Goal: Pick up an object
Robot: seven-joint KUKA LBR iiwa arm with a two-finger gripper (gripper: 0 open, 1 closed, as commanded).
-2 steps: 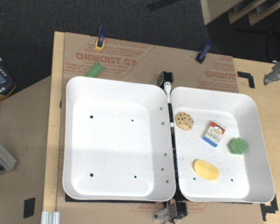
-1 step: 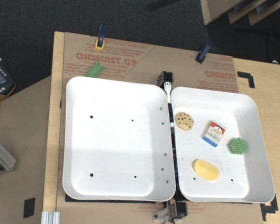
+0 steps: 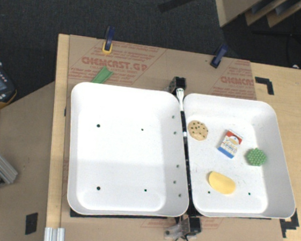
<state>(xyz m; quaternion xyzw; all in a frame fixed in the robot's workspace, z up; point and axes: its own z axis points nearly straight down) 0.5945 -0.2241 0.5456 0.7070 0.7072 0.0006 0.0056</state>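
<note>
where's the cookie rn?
In the right bin, upper left corner area, close to the divider between the bins. The cookie sits left of the small carton, above the yellow piece.

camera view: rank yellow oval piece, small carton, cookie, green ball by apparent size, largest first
1. yellow oval piece
2. small carton
3. cookie and green ball: these look about alike, so I won't rank them.
The yellow piece lies nearer the camera, which may inflate it slightly.

A brown board-topped bench (image 3: 146, 63) bears two white bins (image 3: 125, 152) (image 3: 265, 157) side by side.
</note>
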